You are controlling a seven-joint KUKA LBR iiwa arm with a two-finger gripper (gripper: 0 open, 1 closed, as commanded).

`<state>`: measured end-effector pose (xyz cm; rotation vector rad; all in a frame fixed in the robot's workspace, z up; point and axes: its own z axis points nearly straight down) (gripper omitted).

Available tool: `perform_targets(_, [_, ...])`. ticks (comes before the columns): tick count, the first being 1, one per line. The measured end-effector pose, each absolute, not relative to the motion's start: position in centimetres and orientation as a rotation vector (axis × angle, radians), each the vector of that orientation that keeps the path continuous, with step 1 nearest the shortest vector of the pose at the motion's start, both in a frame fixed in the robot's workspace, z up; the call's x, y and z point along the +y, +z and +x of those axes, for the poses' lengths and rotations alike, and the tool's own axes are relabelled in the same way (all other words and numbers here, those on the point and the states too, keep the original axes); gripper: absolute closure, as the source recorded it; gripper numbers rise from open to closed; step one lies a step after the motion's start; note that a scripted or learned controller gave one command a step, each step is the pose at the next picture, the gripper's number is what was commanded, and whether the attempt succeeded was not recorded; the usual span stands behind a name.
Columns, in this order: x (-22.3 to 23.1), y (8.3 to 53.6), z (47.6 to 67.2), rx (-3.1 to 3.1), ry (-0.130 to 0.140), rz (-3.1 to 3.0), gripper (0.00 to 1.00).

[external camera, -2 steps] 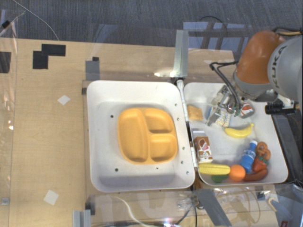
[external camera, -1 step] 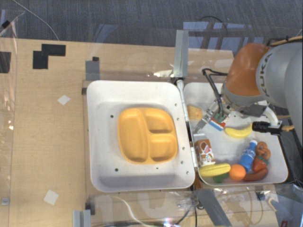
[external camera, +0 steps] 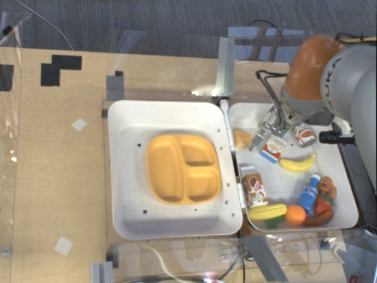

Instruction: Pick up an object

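My gripper (external camera: 266, 140) hangs over the back left part of the right bin (external camera: 352, 217), fingers open with nothing between them. Just under and to its right lies a small red, white and blue carton (external camera: 272, 152). A tan bread piece (external camera: 241, 137) lies to the gripper's left. A red and white can (external camera: 304, 135) sits to its right, and a banana (external camera: 297, 163) lies in front of the carton. Nearer the front are a brown carton (external camera: 253, 188), a yellow fruit (external camera: 267, 211), an orange (external camera: 296, 215) and a blue bottle (external camera: 308, 194).
The left bin (external camera: 126, 158) holds a yellow divided plate (external camera: 182, 168). A metal divider (external camera: 232, 158) runs between the bins. Red items (external camera: 324, 200) crowd the right bin's front right corner. The grey arm with its orange band (external camera: 309, 69) looms over the right bin's back edge.
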<state>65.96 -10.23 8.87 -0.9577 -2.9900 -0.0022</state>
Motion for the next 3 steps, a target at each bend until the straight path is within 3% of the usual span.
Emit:
perform_targets(1, [-10.1, 10.4, 66.5, -3.015, -0.006, -0.956, 1.0])
perform_targets(2, [-10.0, 10.2, 66.2, -3.002, -0.006, -0.95, 0.0])
perform_targets(3, [-9.0, 9.2, 63.2, -2.947, -0.004, -1.109, 0.0])
